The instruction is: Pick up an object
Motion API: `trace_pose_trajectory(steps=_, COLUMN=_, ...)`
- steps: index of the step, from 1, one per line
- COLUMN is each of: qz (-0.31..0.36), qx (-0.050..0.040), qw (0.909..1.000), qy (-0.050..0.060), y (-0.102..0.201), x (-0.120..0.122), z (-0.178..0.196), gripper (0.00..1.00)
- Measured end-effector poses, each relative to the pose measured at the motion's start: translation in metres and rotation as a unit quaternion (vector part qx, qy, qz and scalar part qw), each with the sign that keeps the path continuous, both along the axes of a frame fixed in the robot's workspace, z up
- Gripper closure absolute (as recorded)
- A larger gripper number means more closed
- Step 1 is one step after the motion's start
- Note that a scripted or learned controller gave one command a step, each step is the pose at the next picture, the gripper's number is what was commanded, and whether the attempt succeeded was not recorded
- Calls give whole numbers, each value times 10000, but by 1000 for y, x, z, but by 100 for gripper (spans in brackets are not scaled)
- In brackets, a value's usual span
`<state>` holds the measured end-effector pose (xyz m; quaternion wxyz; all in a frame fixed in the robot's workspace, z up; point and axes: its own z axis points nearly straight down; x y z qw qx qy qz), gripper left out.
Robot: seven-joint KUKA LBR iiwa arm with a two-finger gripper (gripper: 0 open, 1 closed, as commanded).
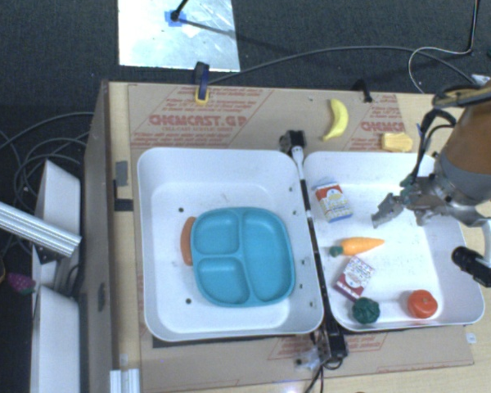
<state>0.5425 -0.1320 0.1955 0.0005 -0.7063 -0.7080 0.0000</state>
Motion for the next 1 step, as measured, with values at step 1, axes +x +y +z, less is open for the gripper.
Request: trace_pose_trajectory(steps=1, qz=4, qx=-1, qw=10000, qy=1, y=29, x=8, z=-65, gripper=0)
